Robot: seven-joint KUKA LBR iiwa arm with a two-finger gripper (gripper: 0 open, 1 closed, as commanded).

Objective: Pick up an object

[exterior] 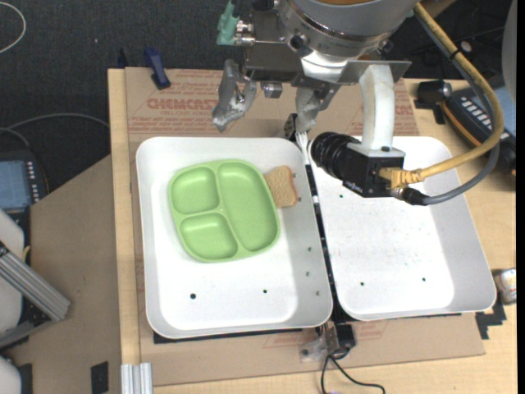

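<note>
From the camera view above the bench we see the gripper (pixel 264 105) hanging past the far rim of the left bin (pixel 160 245), its two fingers (pixel 232 105) spread well apart with nothing between them. Inside the left bin lies a green three-compartment plate (pixel 223 210), and a tan, cracker-like piece (pixel 282 186) rests just beside the plate's right edge, touching it or nearly so, we cannot tell which. That tan piece sits nearer to us than the gripper, below its right finger and apart from it. The right bin (pixel 410 261) lies against the left bin's right side, and a black camera unit (pixel 354 166) with a yellow cable (pixel 459 161) hangs over its far left corner.
</note>
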